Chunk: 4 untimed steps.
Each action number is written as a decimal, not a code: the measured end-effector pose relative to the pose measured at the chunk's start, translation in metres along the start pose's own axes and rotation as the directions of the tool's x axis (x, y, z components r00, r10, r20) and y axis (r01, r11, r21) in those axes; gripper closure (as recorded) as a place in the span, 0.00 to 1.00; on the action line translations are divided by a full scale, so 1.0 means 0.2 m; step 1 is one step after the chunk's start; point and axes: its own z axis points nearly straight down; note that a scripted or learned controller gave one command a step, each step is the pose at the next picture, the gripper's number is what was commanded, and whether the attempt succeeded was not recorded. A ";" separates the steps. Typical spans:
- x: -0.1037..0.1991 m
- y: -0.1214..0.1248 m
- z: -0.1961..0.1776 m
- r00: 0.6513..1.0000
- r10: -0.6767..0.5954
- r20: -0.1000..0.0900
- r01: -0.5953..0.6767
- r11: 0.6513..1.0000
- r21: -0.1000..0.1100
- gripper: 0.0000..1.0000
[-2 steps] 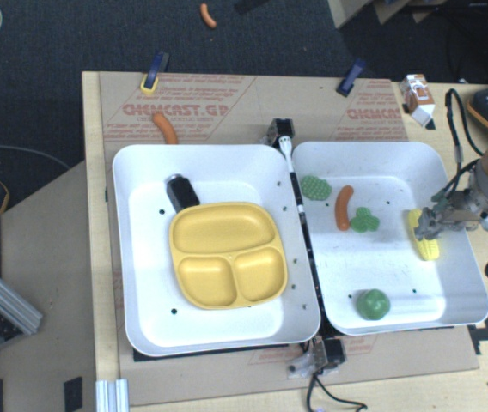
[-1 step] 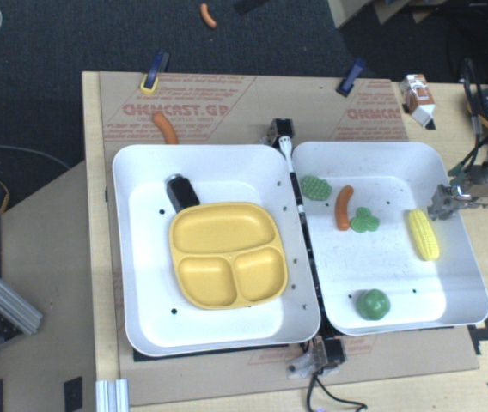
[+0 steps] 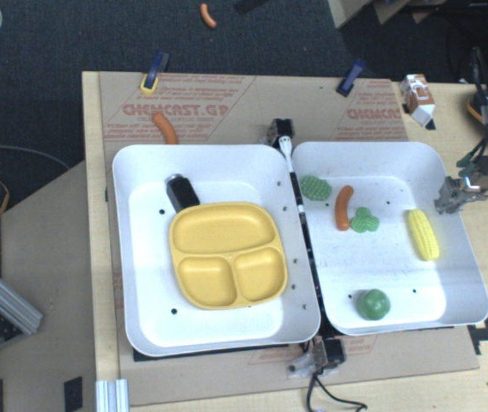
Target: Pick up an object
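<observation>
gripper (image 3: 460, 191) sitting at the right bin's rim (image 3: 447, 178), its fingers too small to be telling apart, arm being cut off by the right edge

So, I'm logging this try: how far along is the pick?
Nothing looks picked yet. The gripper sits at the right bin's right rim, with nothing visibly between its fingers. The corn, nearest it, lies in the bin. The whole grasp and lift remain.

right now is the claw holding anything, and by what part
Nothing is held. The claw sits at the right bin's right rim, with the corn cob lying apart from it inside the bin.
</observation>
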 end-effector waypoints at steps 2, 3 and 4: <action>0.55 0.14 0.04 1.000 -0.004 -0.006 0.004 1.000 0.008 1.00; 0.84 0.29 0.04 1.000 -0.006 -0.005 0.006 1.000 0.002 1.00; 1.11 0.40 -0.02 1.000 -0.006 -0.005 0.006 1.000 0.000 1.00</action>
